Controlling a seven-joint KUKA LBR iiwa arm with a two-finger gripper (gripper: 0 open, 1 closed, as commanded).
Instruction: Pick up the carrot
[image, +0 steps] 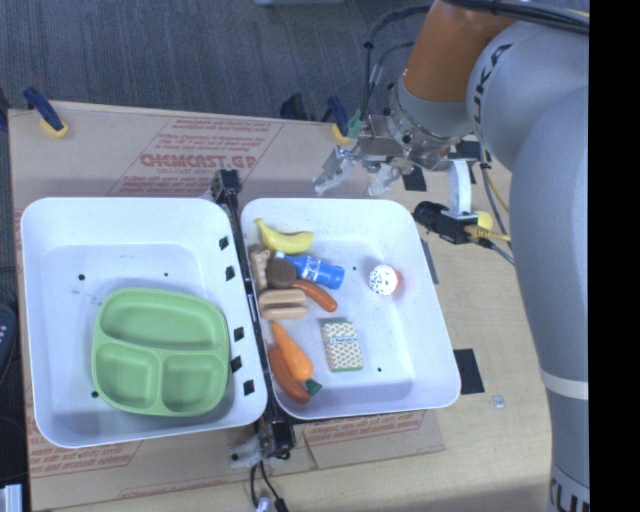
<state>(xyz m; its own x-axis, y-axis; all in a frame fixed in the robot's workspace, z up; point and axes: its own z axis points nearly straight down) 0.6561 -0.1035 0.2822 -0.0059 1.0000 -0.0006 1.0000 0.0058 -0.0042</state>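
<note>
The carrot (291, 358), orange with a green stub at its lower end, lies along the left wall of the right bin (425, 330), near the front. My gripper (355, 178) hangs high above the right bin's back edge, well away from the carrot. Its two fingers are spread open with nothing between them.
In the right bin lie a banana (283, 238), a blue bottle (322, 270), a hot dog (283, 303), a red sausage (316, 295), a white spotted ball (382, 281) and a small patterned box (342, 345). The left bin (60, 250) holds a green divided plate (158, 350).
</note>
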